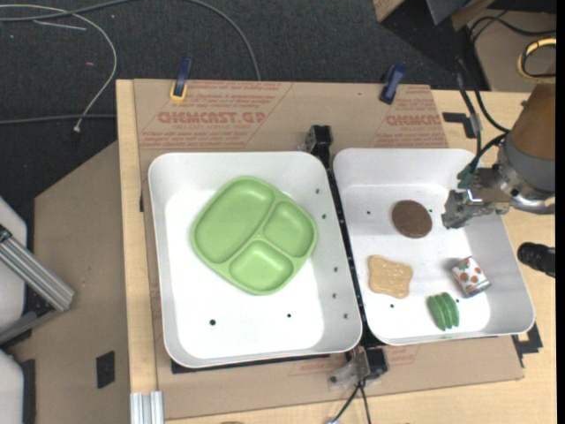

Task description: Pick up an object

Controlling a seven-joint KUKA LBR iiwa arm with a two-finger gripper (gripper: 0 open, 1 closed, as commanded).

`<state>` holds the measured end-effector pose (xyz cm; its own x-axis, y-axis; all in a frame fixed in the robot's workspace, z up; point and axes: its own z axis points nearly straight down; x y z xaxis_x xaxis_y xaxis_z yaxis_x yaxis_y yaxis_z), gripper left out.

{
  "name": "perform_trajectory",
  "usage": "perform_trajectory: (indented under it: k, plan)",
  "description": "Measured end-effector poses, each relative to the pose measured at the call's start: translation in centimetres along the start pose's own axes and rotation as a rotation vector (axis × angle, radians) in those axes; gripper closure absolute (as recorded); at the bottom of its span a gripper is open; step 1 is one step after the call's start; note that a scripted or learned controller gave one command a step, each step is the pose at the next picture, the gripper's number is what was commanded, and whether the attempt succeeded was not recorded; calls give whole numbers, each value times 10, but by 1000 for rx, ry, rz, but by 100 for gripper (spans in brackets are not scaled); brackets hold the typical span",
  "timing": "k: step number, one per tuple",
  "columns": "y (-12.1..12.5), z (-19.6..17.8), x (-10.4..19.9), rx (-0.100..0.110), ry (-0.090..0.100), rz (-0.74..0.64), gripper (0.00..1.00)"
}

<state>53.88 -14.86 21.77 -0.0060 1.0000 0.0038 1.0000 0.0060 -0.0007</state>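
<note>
A robotics lab: clamped cardboard-topped bench [265,104], two white bins [168,237], loose cables [106,42] on dark carpet.

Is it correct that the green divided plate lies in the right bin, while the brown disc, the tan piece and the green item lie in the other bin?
Not quite. The camera view shows the green divided plate in the left bin, not the right. The brown disc, tan piece and green item lie in the right bin.

Brown disc [411,218], tan slice [389,276], green piece [443,311], spotted block [470,276] share right bin [388,170].
</note>
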Motion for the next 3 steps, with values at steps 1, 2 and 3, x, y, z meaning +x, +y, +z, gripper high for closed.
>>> perform_trajectory:
  k: [1, 2, 3]
  plan:
    - [0, -12, 58, 0, 0, -1, 100]
    - [1, -6, 104, 2, -1, 1, 100]
    - [-6, -16, 161, 0, 0, -1, 100]
